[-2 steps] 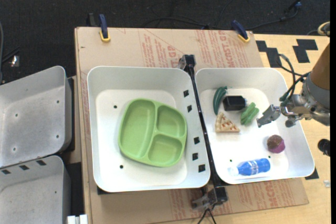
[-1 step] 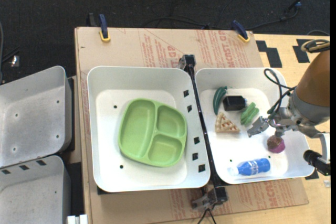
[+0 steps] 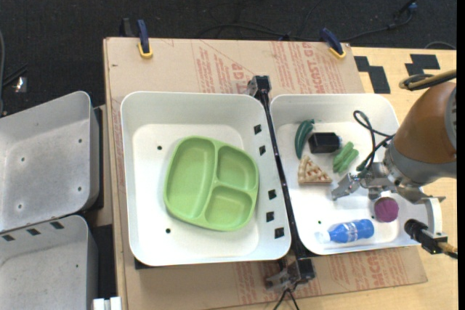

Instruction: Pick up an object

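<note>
nothing was held yet: the gripper (image 3: 347, 186), fingers apart at lower right, hovered between wedge (image 3: 314, 171) and ball (image 3: 386, 209), needing to descend onto one.

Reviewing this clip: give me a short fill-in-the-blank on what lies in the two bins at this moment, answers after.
1. The green divided plate lies in the ____ bin as the camera sees it.
2. The plate has ____ compartments.
3. The plastic bottle lying near the right bin's front edge is ____ in colour.
4. The round ball just behind the bottle is ____.

Missing words: left; three; blue; purple
</note>
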Action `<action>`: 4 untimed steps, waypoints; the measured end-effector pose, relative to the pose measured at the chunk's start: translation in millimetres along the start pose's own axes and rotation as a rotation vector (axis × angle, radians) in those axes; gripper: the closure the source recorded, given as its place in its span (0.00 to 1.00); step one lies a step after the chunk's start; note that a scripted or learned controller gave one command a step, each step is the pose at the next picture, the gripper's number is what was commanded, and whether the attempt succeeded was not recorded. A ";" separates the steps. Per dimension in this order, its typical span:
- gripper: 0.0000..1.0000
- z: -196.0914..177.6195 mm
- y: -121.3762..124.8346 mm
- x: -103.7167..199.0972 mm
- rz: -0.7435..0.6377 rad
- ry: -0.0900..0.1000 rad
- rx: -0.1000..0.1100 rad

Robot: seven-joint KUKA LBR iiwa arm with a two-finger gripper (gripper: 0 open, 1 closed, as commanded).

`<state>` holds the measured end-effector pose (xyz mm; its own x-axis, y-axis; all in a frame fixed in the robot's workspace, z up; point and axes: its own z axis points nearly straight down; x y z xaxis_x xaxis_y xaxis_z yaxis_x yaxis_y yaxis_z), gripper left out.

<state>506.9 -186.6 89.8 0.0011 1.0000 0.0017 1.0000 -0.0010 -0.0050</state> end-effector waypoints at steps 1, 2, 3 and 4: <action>1.00 -13.0 1.5 -0.4 0.001 -0.002 -0.005; 1.00 -70.8 11.5 -3.9 -0.004 -0.004 -0.011; 1.00 -115.8 19.3 -4.7 -0.004 -0.004 -0.010; 1.00 -172.5 14.3 2.6 -0.004 -0.004 -0.011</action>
<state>522.1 -184.3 262.3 -0.0034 1.0000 -0.0023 1.0000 0.0034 0.0063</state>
